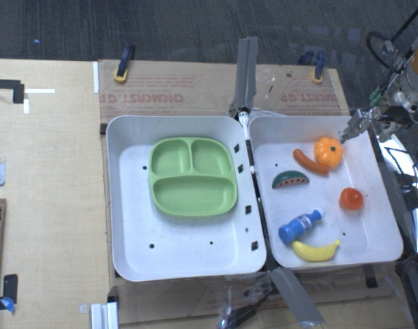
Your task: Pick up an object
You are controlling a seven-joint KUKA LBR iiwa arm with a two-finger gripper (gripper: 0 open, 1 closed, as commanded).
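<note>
1. Gripper (351,130) at the upper right corner of the right bin (373,252), hanging over the rim beside the orange pumpkin (329,151); whether open or closed, cannot tell from this angle.
2. Nothing visibly held between the fingers.
3. In the right bin: orange pumpkin near the top, touching the reddish sausage (309,161) lying slantwise to its left.
4. Below the sausage, a watermelon slice (290,179), green rind upward, apart from the rest.
5. Toward the right wall, a small red-orange ball (351,199), alone.
6. Near the front edge, a blue bottle (299,225) lying on its side, white cap pointing up-right, just above a yellow banana (316,251).
7. In the left bin (127,252): a green divided plate (193,177) with three compartments, sitting flat near the middle.
8. Under both bins, a cardboard sheet (175,91) clamped at the back by two blue-and-yellow clamps (124,63).
</note>
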